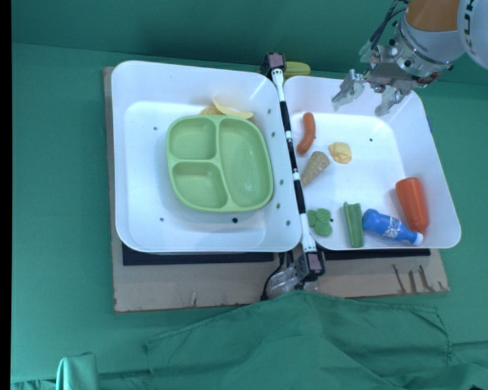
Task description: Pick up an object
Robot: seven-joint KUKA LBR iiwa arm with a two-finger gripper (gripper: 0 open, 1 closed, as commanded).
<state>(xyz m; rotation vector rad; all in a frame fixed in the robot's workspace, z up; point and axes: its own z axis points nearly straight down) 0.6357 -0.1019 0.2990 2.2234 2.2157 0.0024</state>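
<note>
Approach step: tool [371, 88] hovering, fingers apart, seemingly empty, right bin [439, 187] at twelve o'clock. Next: descend onto sausage [307, 132], seven o'clock.

Yellow piece [230, 108] partly behind green plate [220, 163]; arm [451, 6] cut off top-right.

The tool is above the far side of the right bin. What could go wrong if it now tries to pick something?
1. The tool hangs open over bare floor near the right bin's far rim; straight down, it may grab nothing.
2. The sausage, cone and yellow piece lie close together, so the fingers might knock one aside.
3. The blue bottle lies on its side and could roll.
</note>
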